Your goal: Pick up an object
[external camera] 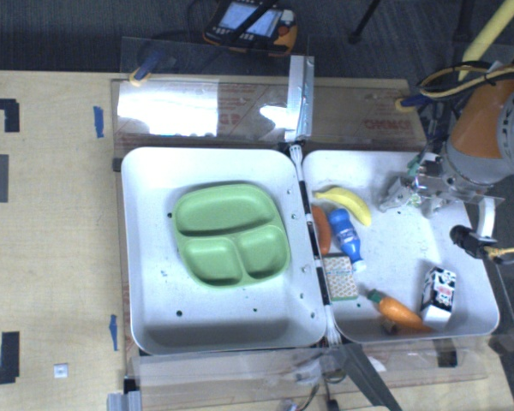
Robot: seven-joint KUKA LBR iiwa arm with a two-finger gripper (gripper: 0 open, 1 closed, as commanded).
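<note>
Farthest to the left of the end effector (401,193), the pale wooden counter (51,229) carries black corner markings and bits of blue tape. Next comes the left bin (146,255), well apart from the end effector, and a green divided tray (231,232) with three compartments lies flat in its middle. Along the seam where the two bins meet, still to the left of the end effector and lower in the view, several things crowd against the wall of the right bin (411,255): an orange carrot-like piece (321,227) lying along the wall, a blue bottle (346,237) with a white cap resting just beside it, and a small speckled packet (340,277) below the bottle. A yellow banana (345,203) lies just above the bottle, touching or nearly touching its top end, and it is the nearest object to the end effector, a little to its left with bare white bin floor between them. The end effector itself hovers over the upper part of the right bin, its metal fingers pointing leftward; nothing sits between them, and whether they are spread or closed is unclear from this angle. Below it, near the front wall, lies a carrot (397,311) with a green tip. To the right of that, lower than the end effector, stands a small black-and-white carton (439,294). The grey arm (488,135) with its orange band reaches in from the right.
</note>
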